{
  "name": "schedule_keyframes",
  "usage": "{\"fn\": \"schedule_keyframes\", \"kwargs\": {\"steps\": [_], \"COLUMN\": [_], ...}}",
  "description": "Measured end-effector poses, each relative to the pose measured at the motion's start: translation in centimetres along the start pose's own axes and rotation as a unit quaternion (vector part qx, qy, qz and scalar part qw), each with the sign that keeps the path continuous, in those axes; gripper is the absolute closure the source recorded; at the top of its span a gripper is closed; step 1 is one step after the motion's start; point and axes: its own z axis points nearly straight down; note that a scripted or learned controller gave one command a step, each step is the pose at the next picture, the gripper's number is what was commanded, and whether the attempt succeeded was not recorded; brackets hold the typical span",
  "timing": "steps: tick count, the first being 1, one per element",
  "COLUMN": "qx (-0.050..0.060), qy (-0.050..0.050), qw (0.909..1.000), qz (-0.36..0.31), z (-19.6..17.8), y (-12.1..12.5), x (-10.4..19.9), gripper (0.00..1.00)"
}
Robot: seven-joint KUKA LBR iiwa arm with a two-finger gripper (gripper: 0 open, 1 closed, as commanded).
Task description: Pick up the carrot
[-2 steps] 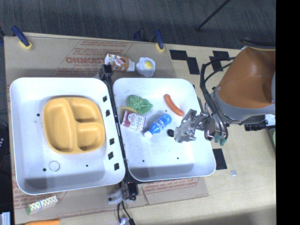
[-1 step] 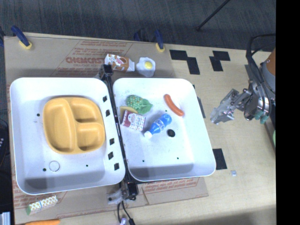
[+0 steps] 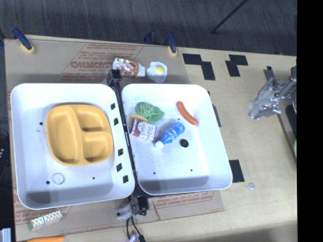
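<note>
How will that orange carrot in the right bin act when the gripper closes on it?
The carrot looks smooth, thin and rounded, so it may roll or slip sideways if nudged off-centre. It seems a small toy piece, likely light and stiff. It lies apart from the blue bottle and the bin wall, so the gripper should have room.

the arm's gripper (image 3: 266,103) shows at the right edge, its fingers too small to read. an orange item (image 3: 43,239) is cut off by the bottom edge.
</note>
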Motion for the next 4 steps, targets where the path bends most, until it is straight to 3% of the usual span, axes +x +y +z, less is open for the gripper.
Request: {"fn": "schedule_keyframes", "kwargs": {"steps": [1, 2, 3, 4], "qx": [0.000, 0.000, 0.000, -0.001], "qy": [0.002, 0.001, -0.001, 0.002], "qw": [0.9955, 1.0000, 0.9832, 0.9866], "qz": [0.095, 0.003, -0.182, -0.163], "z": [14.4, 6.1, -7.3, 6.6], "y": [0.0, 0.2, 0.0, 0.2], "x": [0.1, -0.5, 0.0, -0.6], "gripper": [1.00, 1.00, 1.00, 1.00]}}
